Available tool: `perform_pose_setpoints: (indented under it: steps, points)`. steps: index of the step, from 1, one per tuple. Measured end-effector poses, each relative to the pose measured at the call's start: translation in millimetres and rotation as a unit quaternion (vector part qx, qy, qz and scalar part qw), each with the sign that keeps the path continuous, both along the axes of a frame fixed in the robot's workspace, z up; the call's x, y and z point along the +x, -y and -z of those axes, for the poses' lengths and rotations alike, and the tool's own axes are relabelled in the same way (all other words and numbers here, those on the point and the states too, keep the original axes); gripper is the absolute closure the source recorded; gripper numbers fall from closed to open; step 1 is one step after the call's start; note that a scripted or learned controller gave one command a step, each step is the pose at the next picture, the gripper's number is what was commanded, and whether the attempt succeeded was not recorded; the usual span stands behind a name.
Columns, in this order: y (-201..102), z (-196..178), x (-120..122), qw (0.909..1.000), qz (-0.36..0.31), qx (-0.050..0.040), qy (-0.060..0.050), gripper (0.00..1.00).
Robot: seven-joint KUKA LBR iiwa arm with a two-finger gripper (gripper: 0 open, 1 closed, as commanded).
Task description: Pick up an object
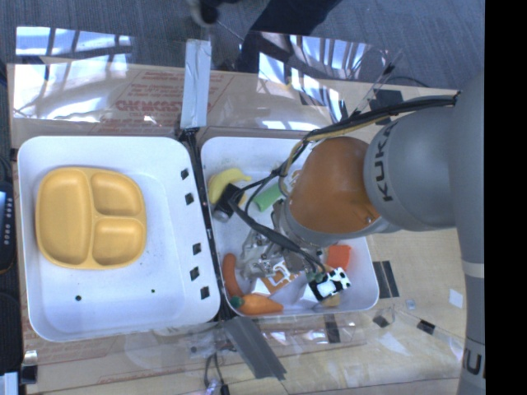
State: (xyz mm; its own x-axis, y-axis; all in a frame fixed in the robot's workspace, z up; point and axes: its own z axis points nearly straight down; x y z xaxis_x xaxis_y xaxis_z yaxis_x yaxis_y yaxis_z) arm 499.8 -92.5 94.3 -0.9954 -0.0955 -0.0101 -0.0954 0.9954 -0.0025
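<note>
- the grey kuka arm (428,167) with its orange band (333,186) reaches from the right, down over the right bin (362,299).
- the gripper (268,257) hangs low among the toys in that bin; whether it is spread or closed i cannot tell.
- near it lie an orange carrot (259,304), a reddish sausage-like piece (230,274), a black-and-white cow toy (329,285) and a red-orange block (339,256).
- a yellow banana (222,183) and a green piece (266,197) lie toward the bin's upper left.
- the left bin (169,295) holds a yellow divided plate (90,216).
</note>
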Motion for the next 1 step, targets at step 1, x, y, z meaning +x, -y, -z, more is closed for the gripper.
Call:
perform_pose_setpoints:
  steps: [1]
  points:
    - [9.7,2.8,-11.6,0.9994,0.035,0.0015,-0.006,1.0]
